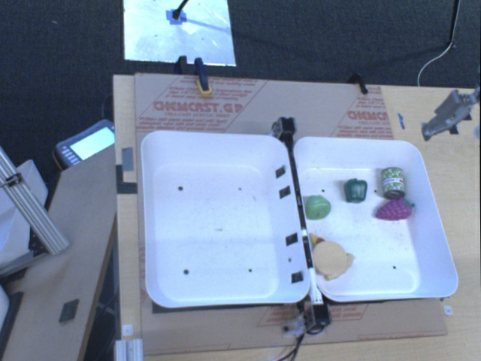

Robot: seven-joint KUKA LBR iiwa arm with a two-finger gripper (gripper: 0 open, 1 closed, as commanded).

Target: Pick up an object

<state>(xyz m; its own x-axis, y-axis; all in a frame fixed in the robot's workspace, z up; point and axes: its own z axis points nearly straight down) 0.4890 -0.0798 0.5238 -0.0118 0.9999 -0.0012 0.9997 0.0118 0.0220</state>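
The right bin (421,277) holds several small objects. A light green round fruit (318,207) lies near its left wall. A dark green pepper (356,190) sits to the right of the fruit. A small can with a green label (392,180) stands near the far right side, with a purple bunch of grapes (394,209) just in front of it. A flat tan disc (331,260) rests by the front left corner. My gripper (449,115) is at the view's right edge, beyond the bin's far right corner and away from all the objects.
The left bin (218,216) stands beside the right one, joined by a black clipped divider (293,201). A shiny metal sheet (179,21) lies on the dark floor at the back. A handheld device (86,145) rests at the bench's left.
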